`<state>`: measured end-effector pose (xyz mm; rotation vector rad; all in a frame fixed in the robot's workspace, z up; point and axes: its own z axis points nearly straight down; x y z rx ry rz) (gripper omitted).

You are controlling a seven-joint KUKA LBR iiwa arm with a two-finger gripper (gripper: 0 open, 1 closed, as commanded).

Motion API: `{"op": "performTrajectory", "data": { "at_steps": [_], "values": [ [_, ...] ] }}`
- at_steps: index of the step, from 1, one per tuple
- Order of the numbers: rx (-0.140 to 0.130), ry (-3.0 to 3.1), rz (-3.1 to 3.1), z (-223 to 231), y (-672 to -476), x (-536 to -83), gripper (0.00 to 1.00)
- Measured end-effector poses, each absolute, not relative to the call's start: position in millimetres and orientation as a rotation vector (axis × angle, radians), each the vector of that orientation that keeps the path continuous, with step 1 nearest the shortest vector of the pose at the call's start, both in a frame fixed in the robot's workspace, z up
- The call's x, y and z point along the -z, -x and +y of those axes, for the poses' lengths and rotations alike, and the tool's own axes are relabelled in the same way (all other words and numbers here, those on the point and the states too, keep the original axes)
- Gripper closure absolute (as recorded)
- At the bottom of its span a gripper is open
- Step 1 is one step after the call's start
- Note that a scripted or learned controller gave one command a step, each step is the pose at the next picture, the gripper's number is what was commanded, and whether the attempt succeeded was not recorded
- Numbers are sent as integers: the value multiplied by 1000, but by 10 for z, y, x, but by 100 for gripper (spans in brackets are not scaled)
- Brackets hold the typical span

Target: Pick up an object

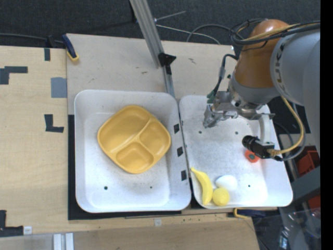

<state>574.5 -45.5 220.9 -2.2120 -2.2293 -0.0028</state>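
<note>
Left bin point(83, 139): one yellow three-compartment plate point(134, 138), lying flat. Right bin point(276, 191): banana point(203, 184), white egg-shaped object point(226, 182) and yellow lemon point(220, 196) clustered at the near edge, touching; small orange item point(253, 158) near right wall. Gripper point(210, 120): over the right bin's far part, jaw state cannot be told, well apart from the cluster.

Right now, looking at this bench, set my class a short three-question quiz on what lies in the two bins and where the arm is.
1. True or false: the yellow divided plate lies in the left bin.
2. Which sits between the banana and the bin's right wall: A) white egg B) a blue cup C) a red block
3. Fill in: the gripper hangs over the ____ bin.

Key: 1 true; 2 A; 3 right.
</note>
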Motion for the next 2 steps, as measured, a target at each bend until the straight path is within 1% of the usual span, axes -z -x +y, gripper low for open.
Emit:
{"op": "performTrajectory", "data": {
  "at_steps": [1, 2],
  "values": [
    [3, 2213, -2229, 5, -5928, -2313, 100],
    [3, 2213, -2229, 514, -6200, -2371, 100]
  ]
}}
